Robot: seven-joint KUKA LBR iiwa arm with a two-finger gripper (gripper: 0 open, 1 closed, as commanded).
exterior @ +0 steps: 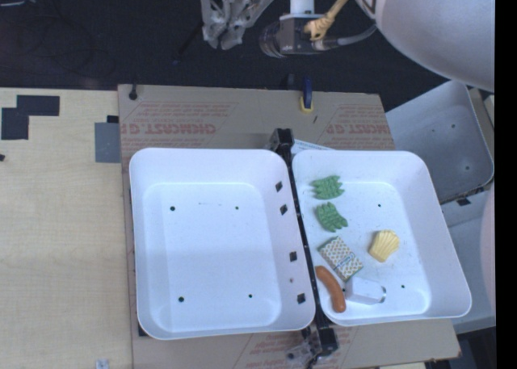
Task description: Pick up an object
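Hanging above the far edge of the counter (pixel 65 198), toward twelve o'clock, my end effector (pixel 230 24) sits well apart from both bins, over the dark floor beyond the cardboard sheet (pixel 242 121). Whether it is spread or pressed together I cannot tell; nothing shows between its tips.

All the pickable things lie in the right bin (pixel 440 230). Two green leafy pieces (pixel 328 188) sit toward its eleven o'clock, one just below the other, near the divider where the bins meet. A patterned block (pixel 340 257) lies near the middle-left, tilted. At three o'clock of it rests a yellow ridged piece (pixel 384 245), apart from everything else, with bare floor around it. An orange sausage (pixel 330 287) lies at seven o'clock, close against the left wall, and a small white piece (pixel 365 291) sits just beside it near the near wall.

The left bin (pixel 145 238) offers a wide bare floor. The right bin's far right corner, at one o'clock, is open too.
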